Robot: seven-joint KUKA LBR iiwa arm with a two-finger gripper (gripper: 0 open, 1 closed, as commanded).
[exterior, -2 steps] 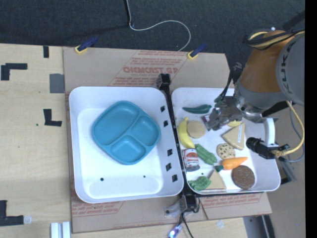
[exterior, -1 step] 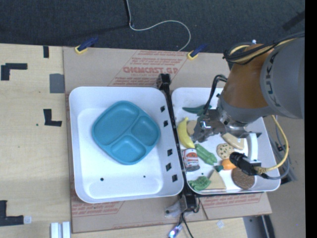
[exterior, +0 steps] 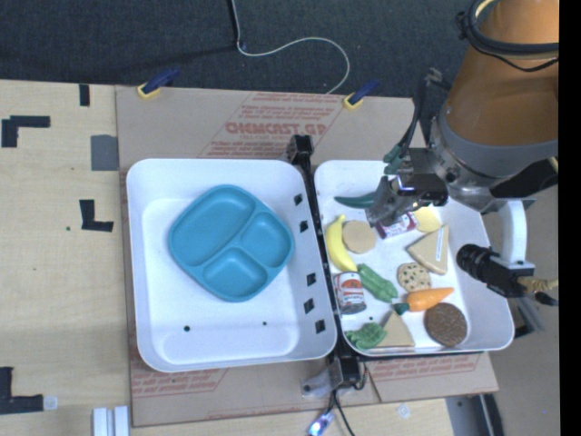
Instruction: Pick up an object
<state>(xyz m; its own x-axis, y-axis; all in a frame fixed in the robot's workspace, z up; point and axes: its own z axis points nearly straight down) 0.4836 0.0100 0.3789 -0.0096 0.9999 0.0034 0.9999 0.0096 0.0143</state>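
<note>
My gripper (exterior: pixel 392 205) hangs over the back of the right bin (exterior: pixel 495 339), just above a small purple and white packet (exterior: pixel 399 227). Nothing can be seen held in it. Under and around it lie toy foods: a dark green pod (exterior: pixel 356 199), a banana (exterior: pixel 337 244), a round tan biscuit (exterior: pixel 359 237), a cheese wedge (exterior: pixel 432 252), a chip cookie (exterior: pixel 413 275), a green pickle (exterior: pixel 378 283), a small can (exterior: pixel 351 292), a carrot (exterior: pixel 426 300) and a brown round cookie (exterior: pixel 446 324).
The left bin (exterior: pixel 154 334) holds a blue divided plate (exterior: pixel 231 242). A black divider (exterior: pixel 313 243) runs between the bins. The arm's bulky orange and grey body (exterior: pixel 508 71) looms over the right bin's back right corner. A sandwich triangle (exterior: pixel 397 333) and a green leaf (exterior: pixel 365 337) lie at the front.
</note>
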